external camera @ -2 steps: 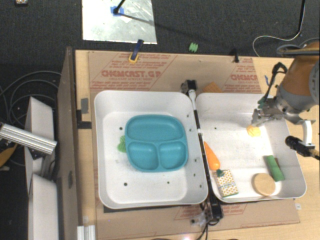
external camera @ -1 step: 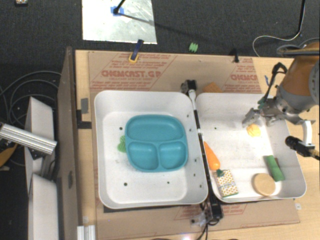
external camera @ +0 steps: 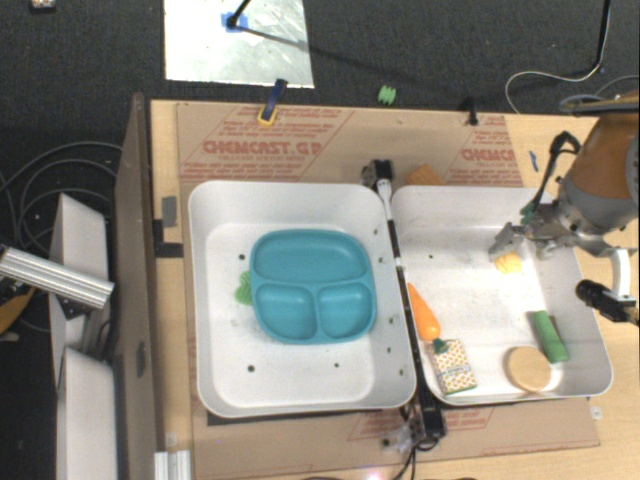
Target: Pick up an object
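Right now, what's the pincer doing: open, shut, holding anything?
Pincer: over the right bin, right at a small yellow object; whether it is open, shut or gripping cannot be told.

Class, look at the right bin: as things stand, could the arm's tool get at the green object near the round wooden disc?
Probably yes: the green object lies uncovered, apart from the wooden disc, and the tool hovers in the same bin.

End effector [external camera: 507,245] over yellow object [external camera: 510,263] (right bin [external camera: 470,213])

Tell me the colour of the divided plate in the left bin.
Teal blue; the divided plate shows plainly in the camera view, lying in the left bin.
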Motion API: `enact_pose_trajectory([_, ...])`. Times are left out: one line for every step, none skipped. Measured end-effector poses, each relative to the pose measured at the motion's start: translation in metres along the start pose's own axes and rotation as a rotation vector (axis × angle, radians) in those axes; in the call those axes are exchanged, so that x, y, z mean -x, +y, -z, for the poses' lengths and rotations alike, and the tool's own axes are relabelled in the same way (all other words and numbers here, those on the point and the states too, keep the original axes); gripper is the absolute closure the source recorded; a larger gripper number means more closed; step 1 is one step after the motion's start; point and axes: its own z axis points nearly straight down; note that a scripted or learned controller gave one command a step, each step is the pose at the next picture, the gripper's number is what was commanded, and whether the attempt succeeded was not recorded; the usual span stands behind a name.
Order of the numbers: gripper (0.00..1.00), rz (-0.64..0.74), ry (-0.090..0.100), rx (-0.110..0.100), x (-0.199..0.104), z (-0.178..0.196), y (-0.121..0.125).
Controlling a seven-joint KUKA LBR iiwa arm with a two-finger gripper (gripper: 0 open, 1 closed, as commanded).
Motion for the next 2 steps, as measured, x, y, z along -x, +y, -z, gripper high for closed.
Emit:
enact_pose_trajectory([0.0,0.003,0.0,0.0,0.0,-0.018,0.006])
enact_pose_trajectory([0.0,0.0,0.0,0.003,0.0,0.022,-0.002])
